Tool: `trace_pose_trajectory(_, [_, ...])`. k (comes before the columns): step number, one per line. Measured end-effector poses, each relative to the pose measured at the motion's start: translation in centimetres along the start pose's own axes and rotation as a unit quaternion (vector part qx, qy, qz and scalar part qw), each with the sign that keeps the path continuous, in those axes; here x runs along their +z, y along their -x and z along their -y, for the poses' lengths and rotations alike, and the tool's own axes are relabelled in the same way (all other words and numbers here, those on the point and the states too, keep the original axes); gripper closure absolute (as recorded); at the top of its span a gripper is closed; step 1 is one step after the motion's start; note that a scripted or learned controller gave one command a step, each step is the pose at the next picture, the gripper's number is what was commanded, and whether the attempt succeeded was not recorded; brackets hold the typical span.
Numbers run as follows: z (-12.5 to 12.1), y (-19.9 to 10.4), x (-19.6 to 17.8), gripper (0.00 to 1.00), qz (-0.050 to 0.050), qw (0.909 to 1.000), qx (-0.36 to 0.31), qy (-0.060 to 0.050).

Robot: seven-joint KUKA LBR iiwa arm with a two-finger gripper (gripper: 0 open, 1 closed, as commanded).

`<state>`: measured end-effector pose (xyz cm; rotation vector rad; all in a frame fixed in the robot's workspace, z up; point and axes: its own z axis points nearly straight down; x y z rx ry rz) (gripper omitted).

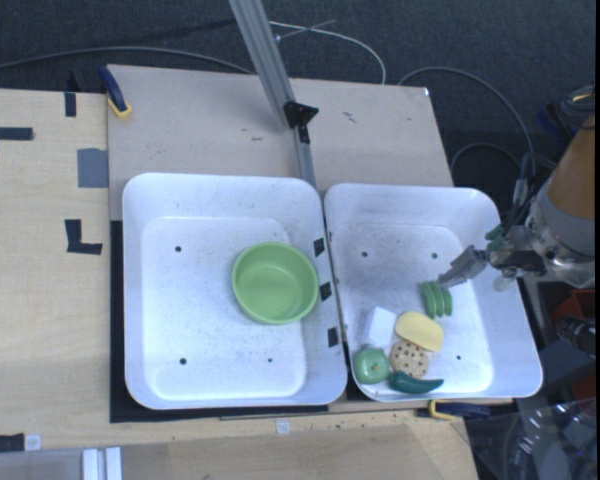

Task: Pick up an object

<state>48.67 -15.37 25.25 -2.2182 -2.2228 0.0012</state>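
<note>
Approach step: the end effector [460, 270] hangs in the right bin [400, 203], just beside the ribbed green piece [436, 299]; its opening I cannot tell. Next it must lower squarely over that piece

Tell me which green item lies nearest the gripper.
The ridged green piece, right under the gripper. The green ball, dark pepper and bowl lie farther off.

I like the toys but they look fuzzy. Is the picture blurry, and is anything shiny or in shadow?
Camera view: yes, soft all over, so the small toys by the yellow piece blur together; the gripper is smeared too. The light is even, with faint shadow under the green bowl and no strong glare on the white bins.
</note>
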Motion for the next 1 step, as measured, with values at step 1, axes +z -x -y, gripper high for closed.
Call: trace_pose_trajectory(1, [0.00,0.00,0.00,0.00,0.000,1.0000,0.000,0.000])
